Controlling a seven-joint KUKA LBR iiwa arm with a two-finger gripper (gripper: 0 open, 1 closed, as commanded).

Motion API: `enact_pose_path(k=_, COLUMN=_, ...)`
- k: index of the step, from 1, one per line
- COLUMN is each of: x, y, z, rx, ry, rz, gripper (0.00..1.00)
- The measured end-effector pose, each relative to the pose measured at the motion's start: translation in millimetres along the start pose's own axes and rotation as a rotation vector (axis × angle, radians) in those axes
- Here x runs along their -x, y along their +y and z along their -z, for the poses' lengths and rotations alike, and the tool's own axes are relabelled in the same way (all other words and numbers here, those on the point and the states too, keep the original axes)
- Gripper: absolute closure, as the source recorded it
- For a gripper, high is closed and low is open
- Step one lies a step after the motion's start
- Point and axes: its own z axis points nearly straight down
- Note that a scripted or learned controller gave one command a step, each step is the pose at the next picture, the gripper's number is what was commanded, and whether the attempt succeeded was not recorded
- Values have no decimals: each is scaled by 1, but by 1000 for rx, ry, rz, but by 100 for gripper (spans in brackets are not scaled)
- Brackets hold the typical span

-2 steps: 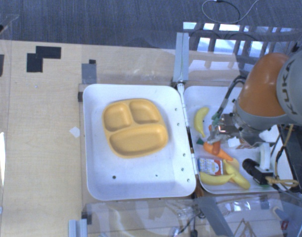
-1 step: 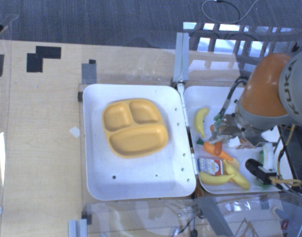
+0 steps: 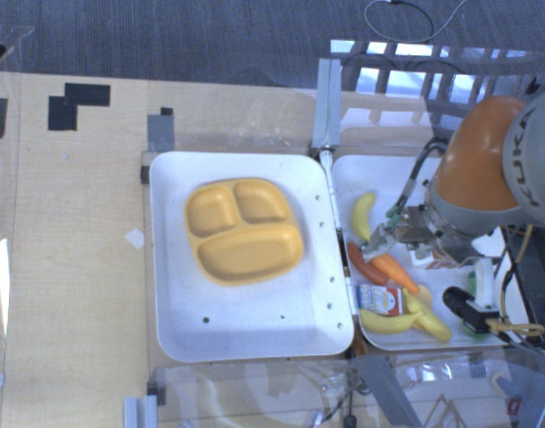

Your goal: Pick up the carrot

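We're over the bench now, two white bins side by side across the middle of the frame. The left bin carries one thing, a yellow divided plate, sitting a touch above its centre. All the action is in the right bin, at the right of the frame.

The arm comes in from the right edge, its orange band bulking large over the bin's upper right part. The gripper is low over the bin's left half, right at the upper-left end of the carrot. Jaws released or clenched? From up here I cannot tell, and I cannot say the carrot is grasped.

The carrot lies on a slant in the middle of the right bin, running from beneath the gripper down toward the lower right. Tucked against its left side is a red piece. Just above the gripper, near the bin's left wall, a banana stands almost vertical in the frame. Below the carrot sits a small carton, then a second banana along the bottom wall, with a third banana just to its right.
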Motion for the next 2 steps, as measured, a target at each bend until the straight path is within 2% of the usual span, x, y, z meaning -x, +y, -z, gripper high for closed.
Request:
enact_pose_path(k=1, x=37, y=-2, z=-94, rx=11, ry=-1, rz=27, gripper=0)
enact_pose_path(k=2, x=62, y=28, z=-63, rx=1, ry=0, rz=80, gripper=0)
